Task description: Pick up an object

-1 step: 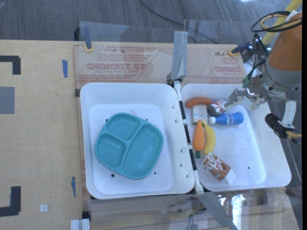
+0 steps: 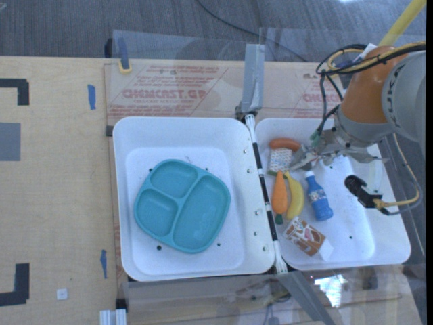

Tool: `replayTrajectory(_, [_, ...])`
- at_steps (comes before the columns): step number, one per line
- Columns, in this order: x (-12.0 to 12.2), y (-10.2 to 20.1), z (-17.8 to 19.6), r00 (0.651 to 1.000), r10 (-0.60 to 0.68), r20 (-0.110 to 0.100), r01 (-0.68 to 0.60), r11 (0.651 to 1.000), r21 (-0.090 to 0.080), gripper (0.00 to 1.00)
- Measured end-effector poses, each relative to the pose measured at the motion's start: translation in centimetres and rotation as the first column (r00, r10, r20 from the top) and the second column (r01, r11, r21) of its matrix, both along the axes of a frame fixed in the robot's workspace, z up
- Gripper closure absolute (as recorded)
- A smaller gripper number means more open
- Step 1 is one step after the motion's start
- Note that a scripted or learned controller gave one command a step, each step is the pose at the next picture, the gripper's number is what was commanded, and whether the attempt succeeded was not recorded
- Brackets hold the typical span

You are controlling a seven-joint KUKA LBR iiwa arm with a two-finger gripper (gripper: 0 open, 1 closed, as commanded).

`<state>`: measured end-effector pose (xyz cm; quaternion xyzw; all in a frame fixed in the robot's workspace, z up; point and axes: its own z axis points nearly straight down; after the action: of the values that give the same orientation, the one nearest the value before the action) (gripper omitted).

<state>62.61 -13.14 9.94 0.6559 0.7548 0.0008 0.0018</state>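
Observation:
My gripper [image 2: 302, 160] hangs over the upper left part of the right bin [image 2: 389, 246], fingers spread apart with nothing between them. Just left of it lie a small white speckled packet [image 2: 279, 159] and a red-orange sausage [image 2: 284, 143]. Below the fingertips lies a blue bottle with a white cap [image 2: 318, 196]. An orange carrot [image 2: 279, 193] and a yellow banana [image 2: 295, 193] rest side by side near the bin's left wall. A brown and white carton [image 2: 304, 236] lies at the front.
The left bin [image 2: 128, 141] holds a teal divided plate [image 2: 182, 205]. A grey divider post [image 2: 253, 80] stands behind the two bins. The wooden bench [image 2: 54, 181] stretches to the left.

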Motion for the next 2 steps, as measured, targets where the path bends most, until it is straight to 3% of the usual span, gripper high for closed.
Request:
replayTrajectory(1, [-0.17, -0.12, 0.58, 1.0, -0.002, -0.01, 0.002, 1.0, 0.002, 1.0])
replayTrajectory(2, [0.01, -0.14, 0.77, 1.0, -0.003, -0.003, 0.003, 1.0, 0.001, 0.0])
